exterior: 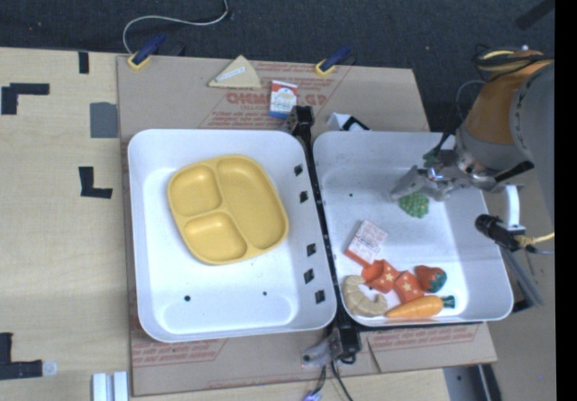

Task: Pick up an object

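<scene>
Reaching in from the right of the frame, the gripper (420, 185) hangs low in the right bin (361, 156), its tip just above a small green, knobbly piece (415, 205) that looks like toy broccoli. Whether the hand is spread or pressed together I cannot tell from here, and nothing shows clamped in it. The green piece sits centre-right, apart from the toy food (397, 287) at the bin's lower edge. It looks light and stiff; pinching across its bumpy crown seems safest.
</scene>
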You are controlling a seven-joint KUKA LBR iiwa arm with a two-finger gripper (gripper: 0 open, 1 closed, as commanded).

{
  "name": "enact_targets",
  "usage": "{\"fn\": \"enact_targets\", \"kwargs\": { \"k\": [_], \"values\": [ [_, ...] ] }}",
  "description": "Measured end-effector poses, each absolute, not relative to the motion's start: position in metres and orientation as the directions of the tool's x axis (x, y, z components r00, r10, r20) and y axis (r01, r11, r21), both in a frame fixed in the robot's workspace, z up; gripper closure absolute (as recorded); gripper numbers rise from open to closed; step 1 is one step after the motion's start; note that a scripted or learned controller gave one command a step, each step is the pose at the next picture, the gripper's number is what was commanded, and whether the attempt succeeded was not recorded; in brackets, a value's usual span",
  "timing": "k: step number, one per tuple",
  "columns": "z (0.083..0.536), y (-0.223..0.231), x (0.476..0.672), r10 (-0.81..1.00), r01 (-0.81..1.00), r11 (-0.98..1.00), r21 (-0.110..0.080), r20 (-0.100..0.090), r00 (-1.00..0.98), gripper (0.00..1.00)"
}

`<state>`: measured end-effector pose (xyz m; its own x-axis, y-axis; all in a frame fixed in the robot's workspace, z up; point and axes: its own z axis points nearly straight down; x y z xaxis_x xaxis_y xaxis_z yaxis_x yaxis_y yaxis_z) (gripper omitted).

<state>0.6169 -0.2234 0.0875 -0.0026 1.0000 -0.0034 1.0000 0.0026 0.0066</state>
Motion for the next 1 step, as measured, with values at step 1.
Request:
{"fn": "enact_targets", "kwargs": {
  "k": [1],
  "values": [
    [0.0975, -0.2237, 0.6172, 1.0, 1.0, 0.004, 0.008, -0.006, -0.004, 1.0]
  ]
}}
